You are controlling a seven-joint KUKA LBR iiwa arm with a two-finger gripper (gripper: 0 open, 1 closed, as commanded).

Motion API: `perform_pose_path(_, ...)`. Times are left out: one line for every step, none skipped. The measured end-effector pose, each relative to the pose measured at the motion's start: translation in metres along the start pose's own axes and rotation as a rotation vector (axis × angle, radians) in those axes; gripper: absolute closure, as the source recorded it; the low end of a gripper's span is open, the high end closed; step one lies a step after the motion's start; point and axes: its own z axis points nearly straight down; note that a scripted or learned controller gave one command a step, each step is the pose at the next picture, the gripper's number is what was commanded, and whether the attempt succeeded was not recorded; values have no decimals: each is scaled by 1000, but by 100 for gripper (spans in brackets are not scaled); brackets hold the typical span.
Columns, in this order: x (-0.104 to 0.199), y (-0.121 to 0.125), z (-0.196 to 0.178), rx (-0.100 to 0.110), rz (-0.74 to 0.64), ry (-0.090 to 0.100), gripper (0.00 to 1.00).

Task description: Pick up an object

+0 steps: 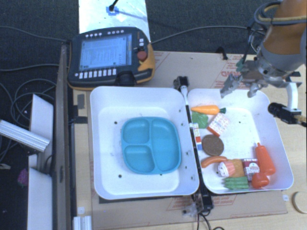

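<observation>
My gripper (pixel 240 89) hangs over the far edge of the right bin (pixel 283 176), its two fingers spread open with nothing between them. Below it in the bin lie a carrot (pixel 206 109), a green piece (pixel 201 120), a red and white box (pixel 218 124), a round brown patty (pixel 213 145), a sausage (pixel 211 161), a cupcake-like toy (pixel 230 168), green beans (pixel 235 183), a small red can (pixel 250 166) and an orange-red bottle (pixel 264 159). The carrot is the nearest item, left of and below the fingers.
The left bin (pixel 103 128) holds a blue divided plate (pixel 151 145). A teach pendant (pixel 110 55) rests behind the left bin. A black fitting (pixel 283 111) sticks out at the right bin's right rim.
</observation>
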Motion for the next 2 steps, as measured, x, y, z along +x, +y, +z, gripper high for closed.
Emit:
perform_pose_path(-12, -63, 56, 1, 2, 0, 0)
perform_pose_path(24, -124, 90, 2, 3, 0, 0)
